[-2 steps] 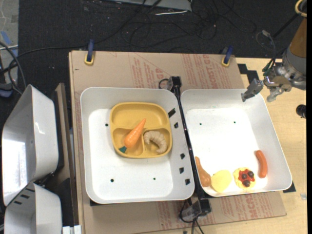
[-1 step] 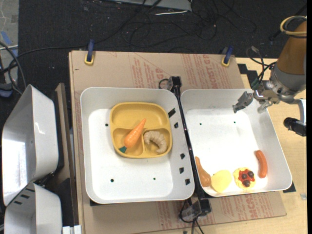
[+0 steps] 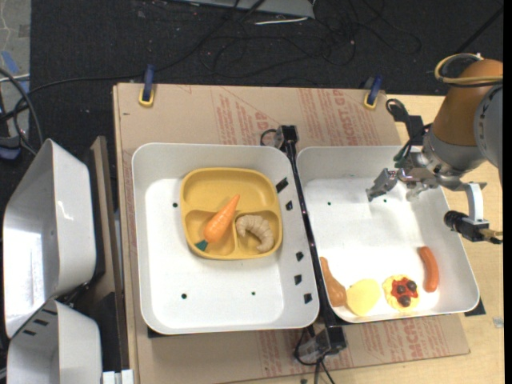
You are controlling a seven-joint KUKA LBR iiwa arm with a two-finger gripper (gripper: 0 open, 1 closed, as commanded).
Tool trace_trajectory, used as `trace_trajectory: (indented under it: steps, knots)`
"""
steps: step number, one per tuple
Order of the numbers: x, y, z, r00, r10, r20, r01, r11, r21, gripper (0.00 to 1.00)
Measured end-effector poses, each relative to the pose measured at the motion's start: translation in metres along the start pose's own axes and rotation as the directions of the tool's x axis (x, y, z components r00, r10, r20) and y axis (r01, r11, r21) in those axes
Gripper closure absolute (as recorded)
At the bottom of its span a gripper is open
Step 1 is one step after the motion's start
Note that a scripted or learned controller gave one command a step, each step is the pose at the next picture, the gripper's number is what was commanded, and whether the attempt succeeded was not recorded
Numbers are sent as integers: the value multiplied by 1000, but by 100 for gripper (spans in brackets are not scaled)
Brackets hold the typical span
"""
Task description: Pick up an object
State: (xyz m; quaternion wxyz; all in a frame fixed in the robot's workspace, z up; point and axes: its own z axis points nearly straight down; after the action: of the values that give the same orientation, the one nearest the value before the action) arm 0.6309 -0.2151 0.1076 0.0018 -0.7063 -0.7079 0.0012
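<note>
Toy foods [image 3: 376,290] line the right bin's [image 3: 352,214] near edge; gripper [image 3: 394,184] above, its grip state indiscernible.

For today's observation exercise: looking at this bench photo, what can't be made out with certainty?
- Claw: fingers too small and blurred in the camera view to judge.
- Small round item in the right bin: too small to identify.
- Arm: cut off by the right edge.
</note>
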Motion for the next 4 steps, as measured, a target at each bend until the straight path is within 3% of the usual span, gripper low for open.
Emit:
trace_trajectory:
  steps: [1, 2, 4]
  knots:
    - [1, 0, 16, 1000, -1, 1, 1, 1000, -3, 0]
    - [0, 1, 4, 1000, -2, 3, 2, 1000, -7, 100]
    - [-2, 11, -89, 1000, -1, 4, 1, 1000, -12, 100]
